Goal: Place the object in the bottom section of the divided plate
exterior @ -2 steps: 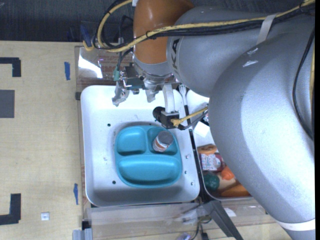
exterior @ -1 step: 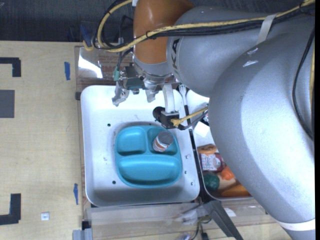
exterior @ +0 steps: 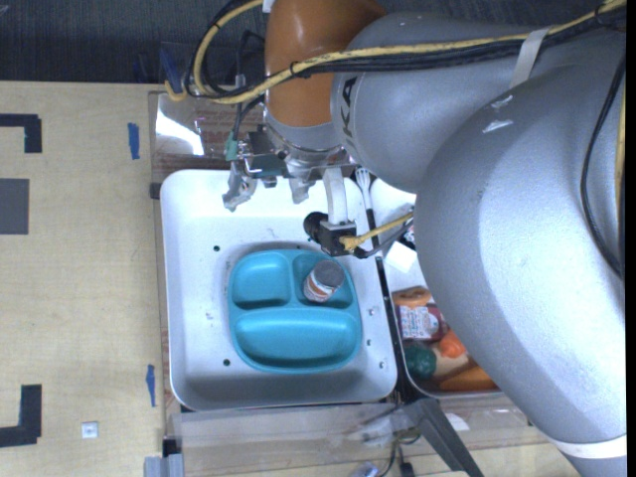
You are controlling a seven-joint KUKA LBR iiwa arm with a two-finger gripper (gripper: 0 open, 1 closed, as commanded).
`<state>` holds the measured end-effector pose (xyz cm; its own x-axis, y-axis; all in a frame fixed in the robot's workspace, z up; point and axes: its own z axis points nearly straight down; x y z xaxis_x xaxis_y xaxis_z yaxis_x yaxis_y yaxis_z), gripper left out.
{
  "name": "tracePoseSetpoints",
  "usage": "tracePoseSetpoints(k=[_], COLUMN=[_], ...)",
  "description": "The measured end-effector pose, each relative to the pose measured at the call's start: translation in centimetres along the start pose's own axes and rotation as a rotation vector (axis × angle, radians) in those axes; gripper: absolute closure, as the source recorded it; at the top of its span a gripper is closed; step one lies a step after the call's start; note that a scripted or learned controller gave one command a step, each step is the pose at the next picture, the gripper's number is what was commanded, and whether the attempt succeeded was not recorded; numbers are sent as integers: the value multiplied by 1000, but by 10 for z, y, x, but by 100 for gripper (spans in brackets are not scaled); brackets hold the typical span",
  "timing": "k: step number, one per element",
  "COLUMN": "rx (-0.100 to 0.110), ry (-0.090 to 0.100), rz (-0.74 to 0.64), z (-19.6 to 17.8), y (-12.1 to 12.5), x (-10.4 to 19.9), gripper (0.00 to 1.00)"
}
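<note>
A blue divided plate (exterior: pixel 260 278) lies in the left white bin (exterior: pixel 189 266). It has two small sections at the top and one wide section at the bottom. A small round can (exterior: pixel 323 283) with a silver top and a reddish band sits in the plate's upper right section. My gripper (exterior: pixel 266 193) hangs above the bin's far edge, up and left of the can and apart from it. Its fingers (exterior: pixel 236 195) are spread, with nothing between them. The wide bottom section (exterior: pixel 296 338) shows bare blue.
The right bin (exterior: pixel 427 391) holds a red packet (exterior: pixel 418 319), an orange item (exterior: pixel 453 347) and a green item (exterior: pixel 418 363). The arm's grey body (exterior: pixel 497 187) covers most of that bin. A black part with a yellow cable (exterior: pixel 328 230) hangs just above the plate's top rim.
</note>
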<state>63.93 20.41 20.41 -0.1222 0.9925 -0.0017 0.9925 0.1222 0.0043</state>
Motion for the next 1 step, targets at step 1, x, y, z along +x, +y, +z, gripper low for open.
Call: tracePoseSetpoints(k=[1], rx=[0], ry=[0], rz=[0], z=[0], y=[0], x=[0], gripper=[0])
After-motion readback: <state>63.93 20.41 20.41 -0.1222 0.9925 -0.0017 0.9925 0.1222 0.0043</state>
